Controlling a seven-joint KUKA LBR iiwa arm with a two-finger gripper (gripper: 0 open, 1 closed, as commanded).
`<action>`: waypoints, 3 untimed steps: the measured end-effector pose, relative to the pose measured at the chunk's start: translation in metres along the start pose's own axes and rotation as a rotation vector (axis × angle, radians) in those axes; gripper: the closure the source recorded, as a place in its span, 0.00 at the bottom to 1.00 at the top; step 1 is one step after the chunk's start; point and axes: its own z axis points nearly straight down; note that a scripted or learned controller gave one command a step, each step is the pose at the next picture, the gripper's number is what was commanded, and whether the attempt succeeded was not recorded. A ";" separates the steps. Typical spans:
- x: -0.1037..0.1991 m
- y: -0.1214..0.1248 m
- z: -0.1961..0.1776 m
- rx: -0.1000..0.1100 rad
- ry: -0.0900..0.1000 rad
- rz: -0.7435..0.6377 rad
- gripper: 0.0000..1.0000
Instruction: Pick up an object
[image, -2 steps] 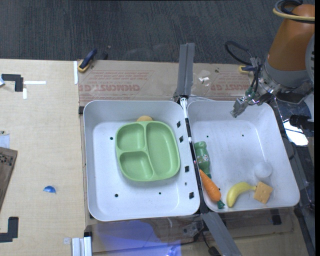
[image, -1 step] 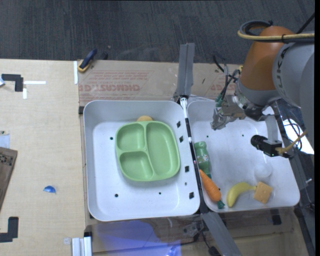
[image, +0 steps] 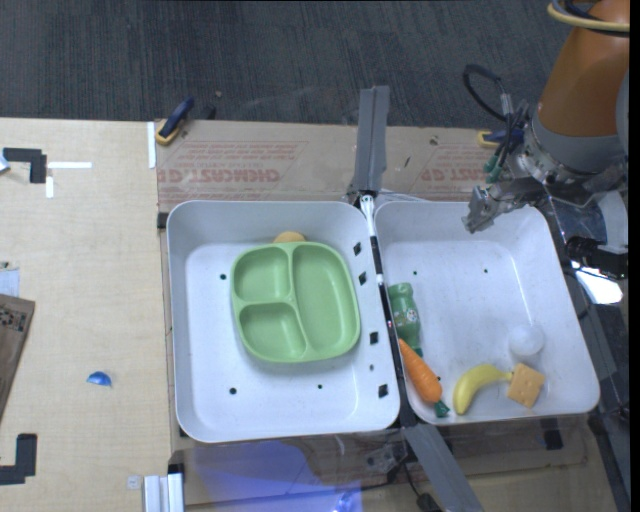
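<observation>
At about one o'clock over the right bin (image: 560, 290) hung the claw (image: 483, 212) — whether it was parted or closed could not be told, and nothing showed between its tips. Along that bin's left wall lay a green bottle (image: 405, 315), with a carrot (image: 421, 372) just below it. Toward five o'clock sat a banana (image: 474, 385), an orange-tan block (image: 526, 384) beside it, and a white ball (image: 526, 342) above. The left bin (image: 200, 400) held a green divided plate (image: 295, 301) — a yellow object (image: 289, 238) peeked past its twelve o'clock edge.
</observation>
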 end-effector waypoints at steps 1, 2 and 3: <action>0.047 -0.039 0.086 0.002 0.002 -0.111 1.00; 0.014 -0.011 0.018 -0.001 0.000 -0.292 1.00; 0.108 -0.007 -0.010 0.002 0.000 0.242 1.00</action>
